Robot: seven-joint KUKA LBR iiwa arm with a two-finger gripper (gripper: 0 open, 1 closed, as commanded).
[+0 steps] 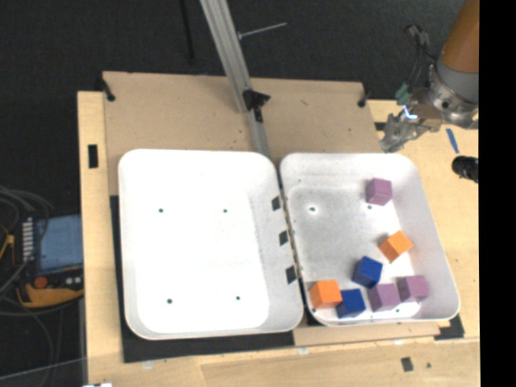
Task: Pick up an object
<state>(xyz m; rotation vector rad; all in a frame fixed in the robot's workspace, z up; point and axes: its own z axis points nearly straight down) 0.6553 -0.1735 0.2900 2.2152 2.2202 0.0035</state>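
Note:
The right bin (322, 240) holds several small cubes. A purple cube (378, 190) sits alone toward the back. An orange cube (395, 246) lies near the right wall. Along the front lie another orange cube (326, 293), two blue cubes (368, 271) (351, 302) and two purple cubes (384, 296) (416, 287). My gripper (393, 138) hangs above the bench just beyond the right bin's far right corner, with nothing seen between its fingers.
The left bin (197, 240) stands beside the right one. A slanted metal pole (234, 63) rises behind the seam between the bins. Cables and a blue device (56, 244) lie off the bench's left edge.

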